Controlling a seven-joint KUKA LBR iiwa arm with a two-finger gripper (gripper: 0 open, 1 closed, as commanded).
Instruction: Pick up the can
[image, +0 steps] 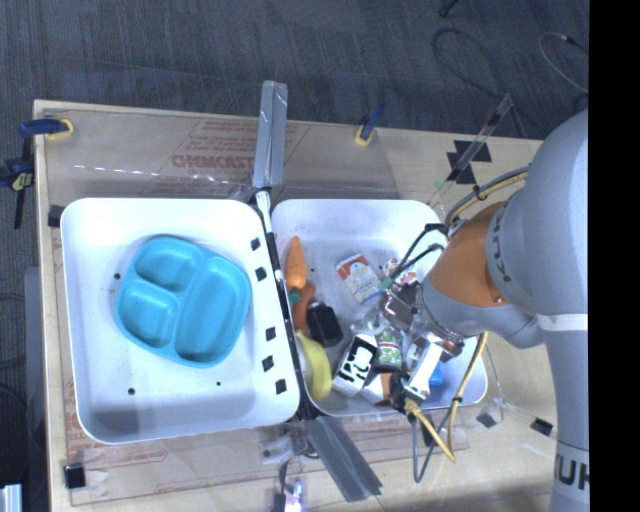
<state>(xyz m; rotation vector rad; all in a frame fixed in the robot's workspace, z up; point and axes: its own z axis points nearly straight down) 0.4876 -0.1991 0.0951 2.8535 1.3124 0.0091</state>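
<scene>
End effector low in the right bin, among clutter.
Can not told apart from the heap just right of the carrot; grip state cannot be told; nothing seen lifted, pick apparently not yet done.

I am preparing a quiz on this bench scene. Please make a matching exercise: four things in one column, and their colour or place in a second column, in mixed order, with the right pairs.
Things:
1. divided tray
2. carrot
3. banana
4. arm's band

Descriptions:
A. yellow, near the right bin's front left corner
B. blue, in the left bin
C. orange, above the wrist
D. orange, by the right bin's left wall

Pairs: 1-B, 2-D, 3-A, 4-C
</scene>
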